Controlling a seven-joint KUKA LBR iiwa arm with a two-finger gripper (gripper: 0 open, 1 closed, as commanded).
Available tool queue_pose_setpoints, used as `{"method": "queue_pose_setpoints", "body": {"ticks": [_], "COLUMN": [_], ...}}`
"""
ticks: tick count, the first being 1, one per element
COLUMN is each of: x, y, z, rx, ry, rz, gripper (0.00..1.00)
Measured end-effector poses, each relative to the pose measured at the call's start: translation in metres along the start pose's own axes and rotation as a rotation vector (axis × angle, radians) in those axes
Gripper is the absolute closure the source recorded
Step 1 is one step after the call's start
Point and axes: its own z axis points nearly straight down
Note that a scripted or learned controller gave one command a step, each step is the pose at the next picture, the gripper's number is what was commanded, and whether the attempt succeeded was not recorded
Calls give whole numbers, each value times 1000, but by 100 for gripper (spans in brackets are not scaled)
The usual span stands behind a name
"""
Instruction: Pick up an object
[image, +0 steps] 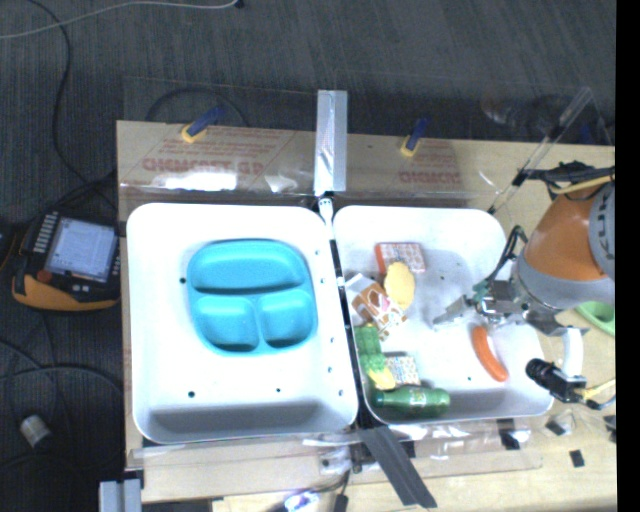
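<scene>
Camera view looks down on two white bins. We see the arm (575, 255) come in from the right, with its gripper (485, 305) low in the right bin (450, 225). The gripper is small and blurry here, so we cannot tell how it is set.

Just below it lies a carrot (489, 353), alone on bare white floor. We think that is the easy thing to pick. To do it well, we would go straight down over its middle and close across its thin side, not along its length.

The other toys sit in a crowd by the left wall of this bin: a box (401, 256), a yellow toy (400, 284), and a green bottle (412, 401) near the front. They touch each other, so grabbing one could bump the rest.

The left bin (150, 300) holds a blue tray (250, 294), well apart from the gripper.
</scene>
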Motion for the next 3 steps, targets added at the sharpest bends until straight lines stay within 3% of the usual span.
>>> {"method": "queue_pose_setpoints", "body": {"ticks": [1,2,3], "x": [0,46,2], "y": [-1,66,77], "z": [-7,-111,-84], "rx": [3,6,8], "ry": [0,-11,-12], "rz": [1,64,-236], "gripper": [100,100,100]}}
